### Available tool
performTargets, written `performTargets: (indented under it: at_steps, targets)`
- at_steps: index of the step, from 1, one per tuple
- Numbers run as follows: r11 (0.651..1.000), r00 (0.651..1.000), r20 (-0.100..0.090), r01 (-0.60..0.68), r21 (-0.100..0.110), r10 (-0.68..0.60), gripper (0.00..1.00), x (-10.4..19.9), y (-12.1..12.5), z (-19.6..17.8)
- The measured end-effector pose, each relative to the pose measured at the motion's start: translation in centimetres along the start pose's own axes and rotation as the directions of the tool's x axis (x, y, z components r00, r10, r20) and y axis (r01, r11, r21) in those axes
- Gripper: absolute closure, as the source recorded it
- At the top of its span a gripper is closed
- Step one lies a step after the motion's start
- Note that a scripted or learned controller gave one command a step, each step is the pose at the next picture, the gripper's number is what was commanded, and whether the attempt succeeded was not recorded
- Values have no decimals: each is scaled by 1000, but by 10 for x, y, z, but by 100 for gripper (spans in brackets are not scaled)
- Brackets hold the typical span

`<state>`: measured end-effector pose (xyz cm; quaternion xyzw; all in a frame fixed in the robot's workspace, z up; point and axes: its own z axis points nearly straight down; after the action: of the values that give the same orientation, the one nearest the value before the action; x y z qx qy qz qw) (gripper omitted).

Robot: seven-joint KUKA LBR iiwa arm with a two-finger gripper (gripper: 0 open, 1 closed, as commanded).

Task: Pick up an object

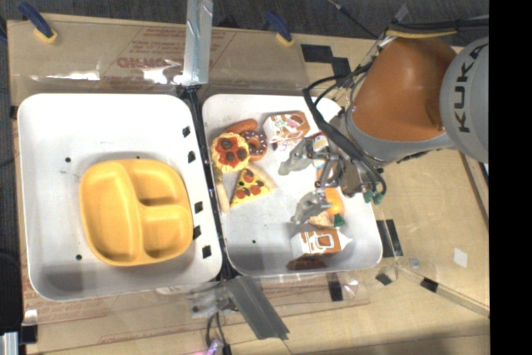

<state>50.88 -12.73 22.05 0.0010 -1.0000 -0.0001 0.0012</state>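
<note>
**Q:** Reading from the left of the frame, what lies where?

**A:** The left bin [33, 179] holds a yellow divided tray [135, 210]. The right bin [266, 249] holds the toy food: a round pizza [230, 150] and a pizza slice [249, 187] at its left side, and an orange carton [320, 242] at lower right.

**Q:** And the pincer?

**A:** The pincer [314, 208] hangs right of centre in the frame, over the right bin. Whether it is open or closed cannot be told.

**Q:** Which relation governs the coming move?

**A:** Probably the carton's bearing: it lies just below the pincer in the frame, nearer than the pizza pieces to the left. Its long axis looks roughly left to right.
</note>
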Motion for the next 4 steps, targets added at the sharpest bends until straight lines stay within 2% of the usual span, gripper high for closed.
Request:
performTargets:
  at_steps: [1,2,3,4]
  targets:
    - [1000,1000,-7,-7,-2,7,0,-41,-5,88]
    - [993,993,2,-121,-1,121,0,-82,24,129]
    - [994,994,5,-113,-1,113,100,-83,26,118]
    - [987,987,13,-163,1,162,100,-142,6,9]
